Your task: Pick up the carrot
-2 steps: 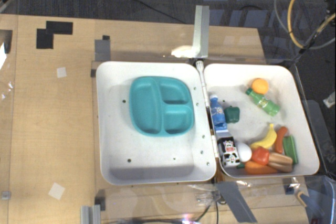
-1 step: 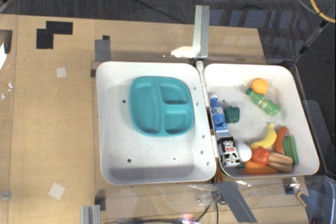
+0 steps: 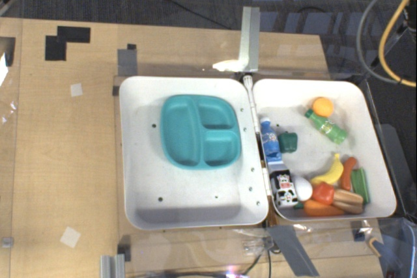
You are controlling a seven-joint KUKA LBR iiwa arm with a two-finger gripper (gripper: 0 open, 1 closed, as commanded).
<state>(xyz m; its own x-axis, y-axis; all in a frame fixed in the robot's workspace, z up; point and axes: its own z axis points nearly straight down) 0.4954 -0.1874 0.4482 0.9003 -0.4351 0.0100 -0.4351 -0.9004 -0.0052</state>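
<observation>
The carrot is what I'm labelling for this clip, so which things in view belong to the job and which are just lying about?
Belongs to the job:
carrot, lying at the near edge of the right bin

Just lying about:
teal plate in the left bin
orange
green bottle
blue bottle
banana
egg

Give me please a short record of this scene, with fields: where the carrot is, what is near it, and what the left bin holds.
carrot: orange, lying flat at the near edge of the right bin
neighbours: red toy just behind it, brown piece to its right, white egg to its left
left bin: teal divided plate
</observation>
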